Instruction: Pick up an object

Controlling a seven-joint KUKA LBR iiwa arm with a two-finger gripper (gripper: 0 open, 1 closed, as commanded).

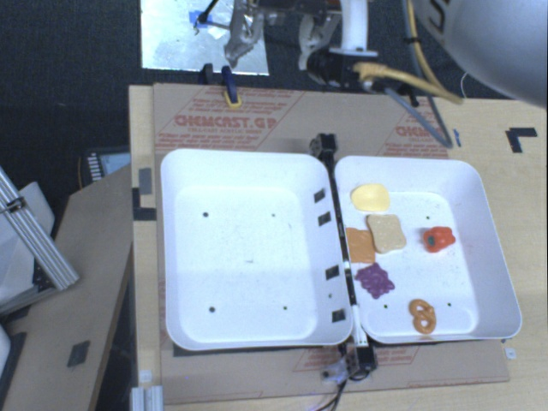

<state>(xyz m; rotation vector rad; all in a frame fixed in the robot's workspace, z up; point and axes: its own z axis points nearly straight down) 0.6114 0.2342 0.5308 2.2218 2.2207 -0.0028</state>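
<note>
The camera looks down at a slant on a bench (103, 255) covered by a brown cardboard sheet (257, 122) with red print. Two shallow white bins sit on it side by side, touching along a middle seam held by small black clips.

The left bin (175, 229) has a bare white floor with a few dark dots. The right bin (488, 255) holds six small things. A yellow round piece (370, 198) lies near its upper left. Just below it is a pale slice of bread (387, 233), tilted, and partly tucked under the bread's left edge is an orange-brown flat piece (360, 246) close to the seam. Below those lies a purple bunch of grapes (375, 280). A red pepper-like piece with a green top (438, 239) lies to the right of the bread, apart from it. A small brown pretzel (422, 315) sits near the bin's front edge.

The arm (479, 15) comes in from the upper right, high above the bench and beyond the far edge of the bins. Its claw (272, 45) hangs over the back of the bench near a shiny metal plate (175, 24), well apart from every item in the right bin. The two fingers (238, 37) stand wide apart, and nothing is between them.
</note>
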